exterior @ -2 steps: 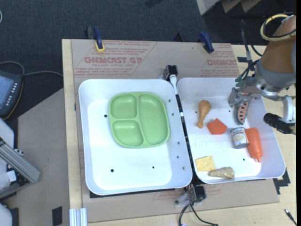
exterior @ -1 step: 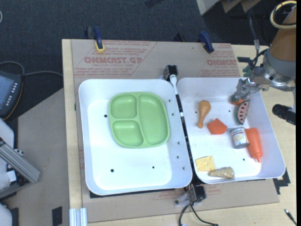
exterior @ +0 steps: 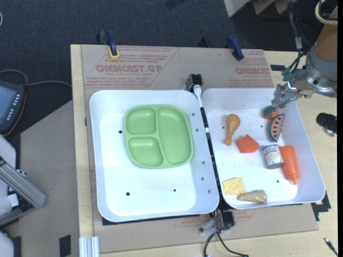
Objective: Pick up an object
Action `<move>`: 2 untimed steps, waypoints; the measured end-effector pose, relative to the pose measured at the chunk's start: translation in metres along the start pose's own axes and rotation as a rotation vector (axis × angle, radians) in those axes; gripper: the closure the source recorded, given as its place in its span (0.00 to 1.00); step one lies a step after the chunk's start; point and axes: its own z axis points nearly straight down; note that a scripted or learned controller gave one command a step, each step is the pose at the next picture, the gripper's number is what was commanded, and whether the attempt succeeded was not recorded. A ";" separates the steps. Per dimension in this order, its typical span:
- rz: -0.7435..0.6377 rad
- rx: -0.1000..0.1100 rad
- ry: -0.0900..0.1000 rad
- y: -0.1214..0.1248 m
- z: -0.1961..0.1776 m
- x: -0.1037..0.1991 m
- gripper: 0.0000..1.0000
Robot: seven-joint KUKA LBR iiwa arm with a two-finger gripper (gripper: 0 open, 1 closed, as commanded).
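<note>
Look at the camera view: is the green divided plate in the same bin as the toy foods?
No, the green divided plate lies in the left bin.

Robotics lab: clamped board (exterior: 161,63) under white bins (exterior: 107,143), loose cables (exterior: 225,245), dark carpet (exterior: 53,15).

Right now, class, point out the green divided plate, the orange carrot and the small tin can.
Green divided plastic plate (exterior: 159,136): camera view, middle divider.
Long orange toy carrot (exterior: 290,163): camera view, mid-body.
Small silver tin can (exterior: 272,157): camera view, label side.
</note>
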 end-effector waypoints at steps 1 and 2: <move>-0.004 0.010 0.004 -0.021 0.010 0.053 1.00; -0.005 0.008 0.005 -0.034 0.002 0.095 1.00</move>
